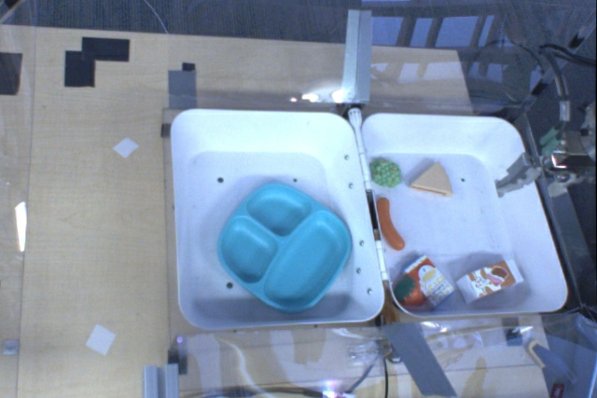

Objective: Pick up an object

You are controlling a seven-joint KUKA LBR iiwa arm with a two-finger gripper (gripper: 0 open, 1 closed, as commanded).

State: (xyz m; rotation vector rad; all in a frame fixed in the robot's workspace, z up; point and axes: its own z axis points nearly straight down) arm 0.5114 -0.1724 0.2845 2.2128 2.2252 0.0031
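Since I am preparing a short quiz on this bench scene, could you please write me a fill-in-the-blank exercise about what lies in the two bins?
1. The blue divided plate lies in the ______ bin as the camera sees it.
2. The plate has ______ compartments.
3. The green broccoli piece lies beside the ______-shaped tan wedge in the right bin.
4. The orange sausage lies close to the right bin's ______ wall.

Missing words: left; three; triangle; left

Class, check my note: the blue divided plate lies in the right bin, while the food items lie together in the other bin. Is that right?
Not quite. The camera view shows the blue divided plate in the left bin, not the right. The food items lie together in the other bin, the right one.
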